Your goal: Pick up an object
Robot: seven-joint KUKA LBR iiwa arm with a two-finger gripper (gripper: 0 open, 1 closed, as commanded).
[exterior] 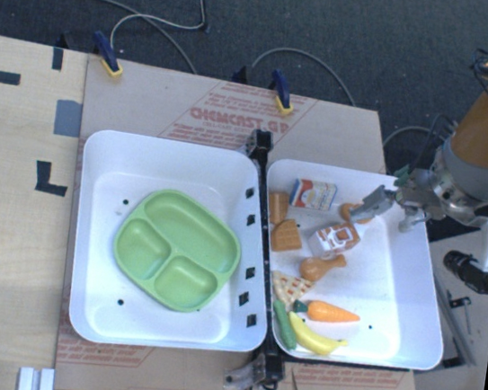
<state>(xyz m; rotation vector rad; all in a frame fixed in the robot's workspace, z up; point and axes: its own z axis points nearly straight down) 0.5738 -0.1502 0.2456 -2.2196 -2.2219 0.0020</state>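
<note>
1. Object candidates: toy food in the right bin [409, 305]; left bin [92, 240] holds a green plate [177, 249].
2. Gripper [388, 206] hovers over the right bin's upper edge, fingers spread, grasping nothing.
3. Step: approach. Next, descend onto the small carton [337, 239] just beside it.

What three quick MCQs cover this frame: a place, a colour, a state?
1. Where does the green tray lie?
A. left bin
B. right bin
C. on the bench

2. What colour is the carrot?
A. purple
B. orange
C. white

3. Where is the hand?
A. over the right bin's far right part, holding nothing
B. over the green tray
C. lifting the banana

Answers:
1 A: the green tray sits in the left bin.
2 B: the carrot is orange.
3 A: the hand hangs over the right bin, nothing between its fingers; the banana lies in the bin.
</note>
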